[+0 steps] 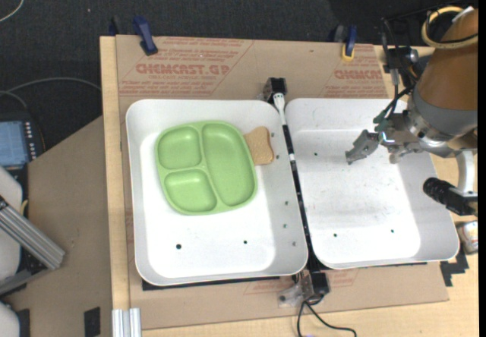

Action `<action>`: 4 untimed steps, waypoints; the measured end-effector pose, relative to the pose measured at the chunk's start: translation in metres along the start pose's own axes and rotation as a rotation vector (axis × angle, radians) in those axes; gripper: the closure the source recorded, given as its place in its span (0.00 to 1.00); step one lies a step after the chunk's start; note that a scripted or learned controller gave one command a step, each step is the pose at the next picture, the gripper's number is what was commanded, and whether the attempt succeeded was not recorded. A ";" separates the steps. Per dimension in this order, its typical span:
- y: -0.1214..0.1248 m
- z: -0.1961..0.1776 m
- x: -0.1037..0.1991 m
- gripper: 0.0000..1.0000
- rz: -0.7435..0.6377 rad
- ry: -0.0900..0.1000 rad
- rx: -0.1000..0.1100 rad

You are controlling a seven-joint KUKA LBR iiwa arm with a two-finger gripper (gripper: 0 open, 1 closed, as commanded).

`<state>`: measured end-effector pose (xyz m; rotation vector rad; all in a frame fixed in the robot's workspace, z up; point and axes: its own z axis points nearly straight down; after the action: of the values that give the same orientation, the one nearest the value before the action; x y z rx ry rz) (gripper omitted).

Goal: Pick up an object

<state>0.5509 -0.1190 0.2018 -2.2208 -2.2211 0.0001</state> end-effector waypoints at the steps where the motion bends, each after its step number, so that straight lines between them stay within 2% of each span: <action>1: 0.001 -0.011 0.000 1.00 -0.001 -0.001 -0.003; 2: 0.017 -0.277 0.042 1.00 -0.005 -0.003 -0.023; 3: -0.016 -0.158 0.055 1.00 0.001 0.001 0.011; 4: -0.026 -0.121 0.142 1.00 -0.008 0.002 0.006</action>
<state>0.5245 0.0230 0.3227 -2.2078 -2.2264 0.0043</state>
